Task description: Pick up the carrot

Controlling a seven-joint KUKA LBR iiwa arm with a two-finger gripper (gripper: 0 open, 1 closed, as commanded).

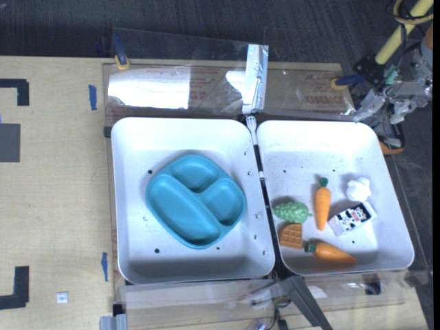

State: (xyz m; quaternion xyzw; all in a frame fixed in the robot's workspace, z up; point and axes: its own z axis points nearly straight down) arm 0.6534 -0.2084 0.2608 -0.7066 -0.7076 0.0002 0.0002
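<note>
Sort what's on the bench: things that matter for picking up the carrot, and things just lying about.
For the job: upright carrot; lying carrot; right bin; gripper.

Lying about: blue divided plate in left bin; green leafy toy; waffle; white toy; black-and-white carton.

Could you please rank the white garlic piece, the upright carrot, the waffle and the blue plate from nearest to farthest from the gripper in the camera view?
Measured from the gripper, beyond the right bin's far right corner:
1. White garlic piece, right side of the right bin.
2. Upright carrot, middle of the right bin.
3. Waffle, near left part of the right bin.
4. Blue plate, in the left bin.
</note>
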